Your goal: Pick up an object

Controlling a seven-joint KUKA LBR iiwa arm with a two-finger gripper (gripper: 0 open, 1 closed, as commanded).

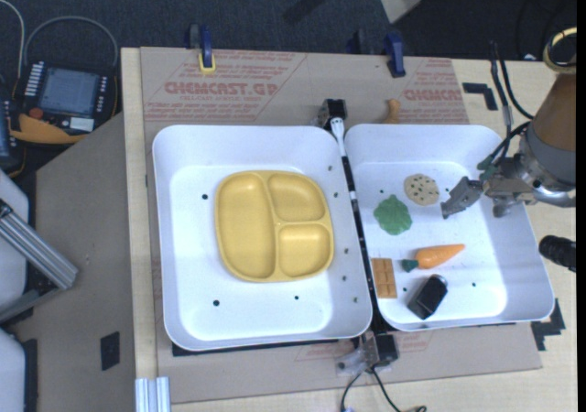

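In the right bin (522, 305) lie a round speckled cookie (421, 188), a green leafy piece (393, 215), an orange carrot (437, 256), a brown wafer bar (384, 276) and a small black block (427, 296). My gripper (477, 206) hangs over the right part of this bin, just right of the cookie and above the carrot. Its fingers stand open with nothing between them. One fingertip (454, 206) points toward the cookie.
The left bin (183, 218) holds a yellow divided plate (273, 223). A black ridge (348, 190) separates the two bins. The arm's grey wrist with cables (549, 163) comes in from the right. Clamps (207, 49) sit on the bench's far edge.
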